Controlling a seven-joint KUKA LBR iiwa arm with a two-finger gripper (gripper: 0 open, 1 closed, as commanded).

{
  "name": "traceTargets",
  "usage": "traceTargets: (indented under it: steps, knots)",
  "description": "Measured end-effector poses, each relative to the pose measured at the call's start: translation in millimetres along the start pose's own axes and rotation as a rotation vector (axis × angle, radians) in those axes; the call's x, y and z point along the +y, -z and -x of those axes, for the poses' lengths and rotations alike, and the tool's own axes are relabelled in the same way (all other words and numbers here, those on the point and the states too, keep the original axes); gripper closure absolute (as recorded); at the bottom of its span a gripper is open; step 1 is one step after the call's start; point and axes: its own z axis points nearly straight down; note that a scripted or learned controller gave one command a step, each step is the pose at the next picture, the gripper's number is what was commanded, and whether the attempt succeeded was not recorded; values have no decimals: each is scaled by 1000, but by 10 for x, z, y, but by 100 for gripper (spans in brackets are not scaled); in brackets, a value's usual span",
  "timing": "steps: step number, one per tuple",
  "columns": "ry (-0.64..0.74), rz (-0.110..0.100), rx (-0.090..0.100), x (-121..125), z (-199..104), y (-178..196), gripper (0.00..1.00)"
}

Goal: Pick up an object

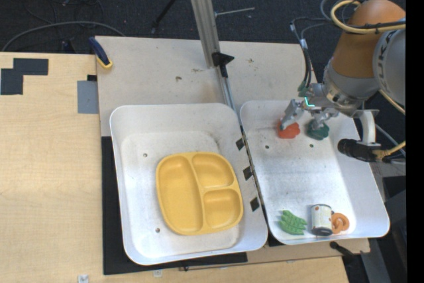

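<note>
My gripper (305, 121) hangs over the far end of the right bin (311, 172), its two grey fingers spread apart, so it is open with nothing between them. A small red object (289, 132) lies right under the left fingertip. A dark teal object (318, 132) lies under the right fingertip. Whether either fingertip touches its object is unclear. Near the bin's front edge lie a green leafy piece (292, 222), a small grey-and-white can (321, 219) on its side and an orange ring (340, 223).
The left bin (132, 142) holds a yellow divided plate (199, 192). A metal post (204, 16) rises behind the bins. A wooden tabletop (46, 162) lies to the left. The middle of the right bin is bare floor.
</note>
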Motion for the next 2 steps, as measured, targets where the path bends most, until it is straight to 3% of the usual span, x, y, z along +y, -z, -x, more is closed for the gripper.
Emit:
traceTargets:
  steps: [1,2]
  knots:
    - [0,3,-1,9,1,17,0]
    - [0,-4,0,21,14,-625,0]
